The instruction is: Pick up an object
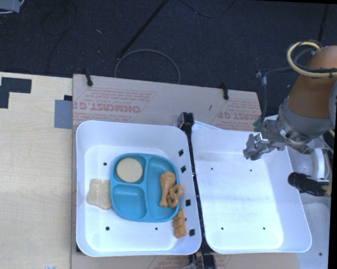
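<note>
hovering over the right bin [276, 234] near its upper rim, the fingers [253, 150] hold nothing; spread unclear.

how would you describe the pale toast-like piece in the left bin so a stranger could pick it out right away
Start at the left white bin, which holds a blue divided tray. Look just off the tray's left edge, on the bin floor: the pale tan, slice-shaped piece lies there against the tray. Unlike the round beige disc and the brown pretzel-like pieces, it sits outside the tray and is flat and squarish.
</note>
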Available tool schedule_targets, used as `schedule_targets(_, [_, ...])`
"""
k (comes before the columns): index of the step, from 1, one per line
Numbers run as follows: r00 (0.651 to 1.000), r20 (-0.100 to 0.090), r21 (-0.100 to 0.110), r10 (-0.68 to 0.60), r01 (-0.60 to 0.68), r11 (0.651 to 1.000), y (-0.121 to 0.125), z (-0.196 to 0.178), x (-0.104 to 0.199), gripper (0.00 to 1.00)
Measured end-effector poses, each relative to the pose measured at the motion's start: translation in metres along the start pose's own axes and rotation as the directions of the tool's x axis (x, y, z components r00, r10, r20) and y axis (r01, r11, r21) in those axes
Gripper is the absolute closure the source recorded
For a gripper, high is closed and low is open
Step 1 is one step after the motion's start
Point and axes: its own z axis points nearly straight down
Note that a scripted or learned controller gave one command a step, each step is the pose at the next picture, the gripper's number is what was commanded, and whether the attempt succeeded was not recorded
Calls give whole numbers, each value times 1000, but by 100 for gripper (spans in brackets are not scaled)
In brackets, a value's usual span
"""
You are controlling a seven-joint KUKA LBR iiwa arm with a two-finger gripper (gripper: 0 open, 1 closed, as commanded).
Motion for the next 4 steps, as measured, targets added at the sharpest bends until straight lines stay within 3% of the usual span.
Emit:
schedule_targets(2, [1000, -2, 5, -4, 4, 1000, 12, 12, 105, 100])
schedule_targets(3, [1000, -1, 2, -4, 4, 1000, 30, 7, 157, 100])
schedule_targets(4, [1000, -1, 4, -5, 5, 1000, 29, 12, 211, 100])
